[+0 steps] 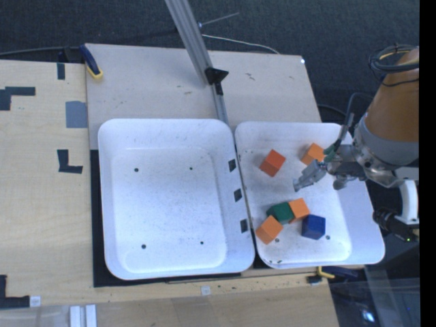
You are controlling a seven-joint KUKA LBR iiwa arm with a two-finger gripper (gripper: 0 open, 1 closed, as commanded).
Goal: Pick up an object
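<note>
Gripper [308, 176] above right bin [354, 251]; orange cube [299, 208] just below it.

Overhead slanted view of two shallow white bins side by side; the left bin [163, 196] sits beside the right bin [340, 244], which holds four orange cubes [272, 163], a green cube [280, 212] and a blue cube [313, 227]; the arm's gripper [308, 176] hangs over the right bin, between the orange cubes, nothing between its fingers.
</note>
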